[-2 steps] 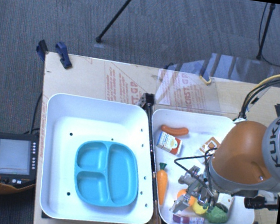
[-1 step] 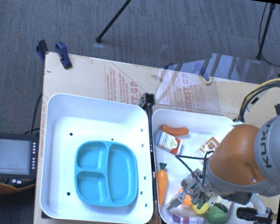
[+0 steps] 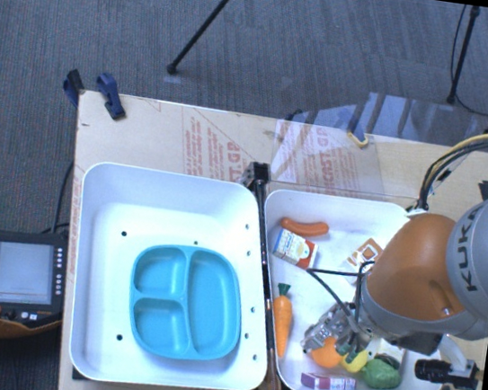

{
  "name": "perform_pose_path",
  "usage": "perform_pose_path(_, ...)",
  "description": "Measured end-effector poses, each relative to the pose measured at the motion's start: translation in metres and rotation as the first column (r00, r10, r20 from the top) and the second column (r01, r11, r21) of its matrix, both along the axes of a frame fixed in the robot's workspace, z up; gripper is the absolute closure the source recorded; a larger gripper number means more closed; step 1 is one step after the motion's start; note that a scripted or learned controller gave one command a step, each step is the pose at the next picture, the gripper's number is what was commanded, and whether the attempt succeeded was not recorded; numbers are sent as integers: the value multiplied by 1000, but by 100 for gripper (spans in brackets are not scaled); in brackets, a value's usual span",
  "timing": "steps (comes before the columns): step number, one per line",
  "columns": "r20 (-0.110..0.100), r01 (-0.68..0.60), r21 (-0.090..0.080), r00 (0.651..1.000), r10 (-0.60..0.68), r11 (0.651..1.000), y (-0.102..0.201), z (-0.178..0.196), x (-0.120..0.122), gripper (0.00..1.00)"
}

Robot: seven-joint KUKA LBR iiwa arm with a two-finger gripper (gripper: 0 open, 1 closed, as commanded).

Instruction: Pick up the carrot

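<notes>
Bench (image 3: pixel 180 139): a flat board top with red printed markings, carrying two shallow white bins side by side.
Arm (image 3: pixel 437 273): grey KUKA arm with a broad orange band, reaching in from the right and looming over the right bin's near right corner.
Left white bin (image 3: pixel 106 205): it holds a light blue plastic tray with three compartments (image 3: pixel 184 302), lying flat near the middle.
Right white bin (image 3: pixel 351 206): crowded with small play-food pieces.
Pincer (image 3: pixel 332 332): down low in the right bin, tips near an orange rounded piece (image 3: pixel 325 354); whether it is wide or narrow, can't tell, the wrist covers too much.
Carrot (image 3: pixel 281 320): here it is, a slim orange toy carrot with a small green leafy top, lying lengthwise along the right bin's left wall, green end pointing away from the near edge, tip toward it. It sits left of the pincer, apart from it, nothing gripping it.
Red-orange sausage (image 3: pixel 304 228): lying across the far part of the right bin.
Small red and white carton (image 3: pixel 294 246): just in front of the sausage, beyond the carrot's green end.
Green lumpy piece (image 3: pixel 380 373): near the bin's front right corner.
</notes>
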State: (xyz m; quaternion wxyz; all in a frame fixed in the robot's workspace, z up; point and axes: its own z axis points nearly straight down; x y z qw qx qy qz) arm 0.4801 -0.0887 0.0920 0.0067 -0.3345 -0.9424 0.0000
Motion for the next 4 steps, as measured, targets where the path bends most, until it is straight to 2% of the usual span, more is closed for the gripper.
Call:
perform_pose_path(1,9,365,-5,931,-365,931,51,94,-3,100)
perform_pose_path(2,8,365,-6,931,-365,931,51,93,-4,0)
perform_pose_path(3,8,441,-6,898,-441,898,86,93,-4,0)
perform_pose_path(4,8,636,-9,771,-636,771,74,92,-4,0)
